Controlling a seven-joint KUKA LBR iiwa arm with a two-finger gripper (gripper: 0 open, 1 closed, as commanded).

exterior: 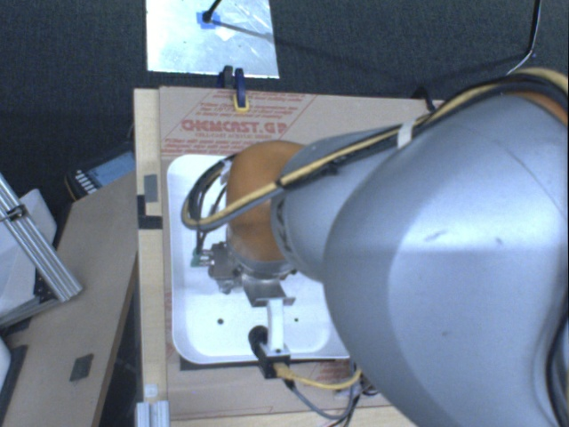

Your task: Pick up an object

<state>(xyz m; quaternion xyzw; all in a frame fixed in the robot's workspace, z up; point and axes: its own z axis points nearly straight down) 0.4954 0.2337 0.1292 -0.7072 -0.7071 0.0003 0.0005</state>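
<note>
We look down at a slant on a table [145, 132] with a pale wooden edge, set against dark, coarse fabric [71, 60] that covers the top of the frame.

A large robot arm [462, 265] takes up the right half and the centre. Its casing is smooth, rounded, matte grey metal, and it looks very bulky because it is close to the camera. Towards the centre it narrows to a glossy orange band [253, 194] shaped like a dome. A loop of thin black cable [191, 205] curls out from the band's left side.

Below the band, in the centre of the frame, is the gripper [233, 272], a blocky cluster of bare grey metal hanging over the bin. The wrist hides its underside, so we cannot tell whether it is spread or closed, or whether it has anything in it.

The white bin [191, 327] shows at centre left. It is shallow, smooth plastic with rounded corners and a few small dark dots on its floor. The arm covers most of it, so we cannot tell where an object for picking lies.

The bin rests on a flat brown cardboard sheet [293, 114] printed with red lettering. A small yellow and black clamp [237, 87] grips the sheet's upper edge. Above that, at upper centre left, lies a square of crinkled silver foil [187, 34].

At the far left, a ribbed aluminium rail [40, 252] runs diagonally beside a plain wooden board [98, 310].
</note>
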